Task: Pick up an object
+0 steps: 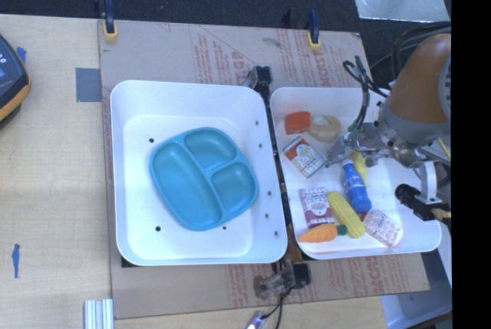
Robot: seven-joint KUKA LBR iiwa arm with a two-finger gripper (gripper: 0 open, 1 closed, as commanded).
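Hovering in the right bin with jaws whose gap cannot be told, just above the blue bottle lying lengthwise toward the near rim.

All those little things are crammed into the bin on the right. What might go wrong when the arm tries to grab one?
1. The blue bottle, corn and carrot lie touching or nearly so, so the gripper may nudge or catch two at once.
2. The clear packet sits close to the right bin wall, leaving little room around it.
3. The small box lies flat, so it may slip away.
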